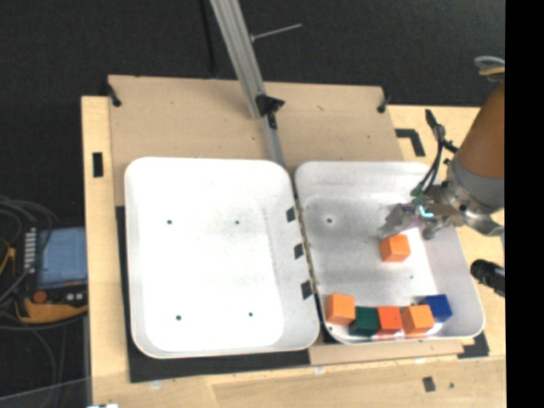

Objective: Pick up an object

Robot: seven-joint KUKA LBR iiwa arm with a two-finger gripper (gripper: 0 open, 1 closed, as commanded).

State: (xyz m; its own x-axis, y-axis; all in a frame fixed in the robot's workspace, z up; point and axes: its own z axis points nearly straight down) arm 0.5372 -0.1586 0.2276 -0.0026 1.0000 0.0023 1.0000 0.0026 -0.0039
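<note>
An orange cube (394,247) lies alone on the floor of the right white bin (340,194), near its middle right. My gripper (410,225) hangs just above and to the right of that cube. Its fingers (393,221) stand spread apart, open, and the cube sits just outside them at their lower left. Along the bin's front wall lies a row of blocks: an orange block (341,307), a green block (366,320), two more orange blocks (390,318) and a blue block (438,306). The arm comes in from the right edge.
The left white bin (212,253) lies beside the right one, with a dark divider strip (299,249) between them. A slanted metal pole (246,66) rises from behind the bins. A blue device and cables (55,266) lie off the bench at left.
</note>
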